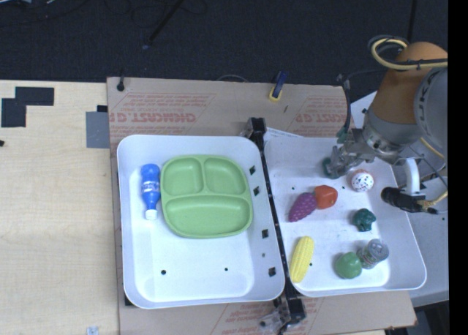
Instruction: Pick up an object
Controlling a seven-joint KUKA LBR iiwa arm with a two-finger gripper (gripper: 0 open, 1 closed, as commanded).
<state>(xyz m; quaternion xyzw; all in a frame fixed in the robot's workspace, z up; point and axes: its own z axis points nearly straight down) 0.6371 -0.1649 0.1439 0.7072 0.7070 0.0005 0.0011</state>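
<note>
My gripper (338, 163) hangs low over the far part of the right bin (409, 279). Just to its right lies a small white speckled ball (361, 181). In front of it an orange-red piece (326, 196) touches a purple toy vegetable (301, 207). A dark green piece (364, 218) lies further right. Near the bin's front are a yellow corn cob (301, 257), a green ball (348, 265) and a greyish clear item (374, 251) beside it. I see none of these in the gripper.
The left bin (139, 282) holds a green divided plate (205, 196) and a blue bottle (150, 189) lying to its left. A black divider (269, 209) runs between the two bins. The grey and orange arm (402, 99) enters from the upper right, with cables beside it.
</note>
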